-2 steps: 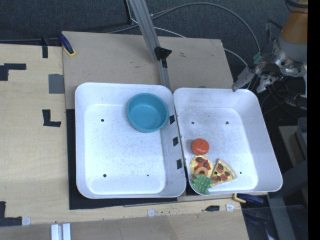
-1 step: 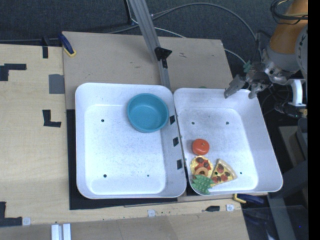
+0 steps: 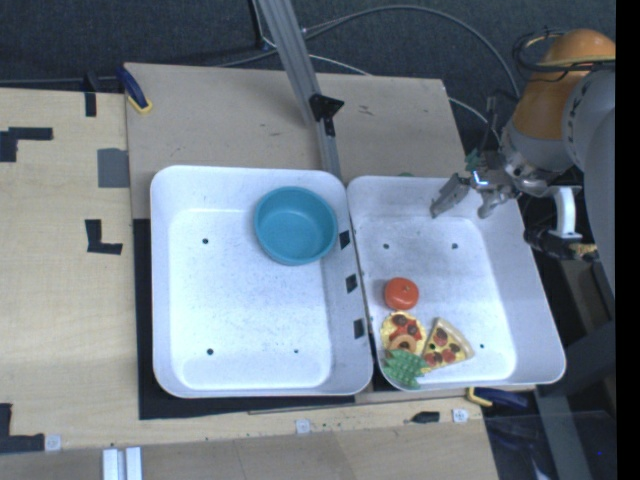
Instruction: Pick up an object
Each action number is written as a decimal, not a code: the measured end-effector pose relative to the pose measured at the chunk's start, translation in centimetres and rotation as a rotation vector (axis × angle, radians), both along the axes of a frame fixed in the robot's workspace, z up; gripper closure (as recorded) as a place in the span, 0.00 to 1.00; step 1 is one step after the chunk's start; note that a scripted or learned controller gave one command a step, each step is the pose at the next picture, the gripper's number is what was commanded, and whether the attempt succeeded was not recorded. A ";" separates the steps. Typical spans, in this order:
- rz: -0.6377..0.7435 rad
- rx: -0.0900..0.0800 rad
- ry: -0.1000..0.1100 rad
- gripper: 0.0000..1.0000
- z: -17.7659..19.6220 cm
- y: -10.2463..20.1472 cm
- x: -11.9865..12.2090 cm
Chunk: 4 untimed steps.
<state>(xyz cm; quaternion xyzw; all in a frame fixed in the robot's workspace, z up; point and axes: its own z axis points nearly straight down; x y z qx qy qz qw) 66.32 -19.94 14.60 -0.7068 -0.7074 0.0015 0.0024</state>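
Camera view: grey two-finger gripper (image 3: 466,199) hangs over right white bin's (image 3: 500,268) far edge, fingers apart, nothing between them. Round red-orange toy (image 3: 402,292), two pizza-slice toys (image 3: 427,339) and green leafy toy (image 3: 404,368) at near-left corner. Blue round bowl (image 3: 295,225) in left white bin (image 3: 230,318).

This was a robotics lab, plainly a test bench rather than anyone's home. Two shallow white bins (image 3: 245,368) sat side by side on a plywood bench (image 3: 60,268). Left of the bins, black tape marks (image 3: 98,238) dotted the wood. Behind the bins, loose cables (image 3: 400,13) trailed over dark carpet, beside a slanted metal pole (image 3: 290,48).
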 end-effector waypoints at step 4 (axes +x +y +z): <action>-0.001 -0.002 -0.009 1.00 6.3 -0.7 -0.2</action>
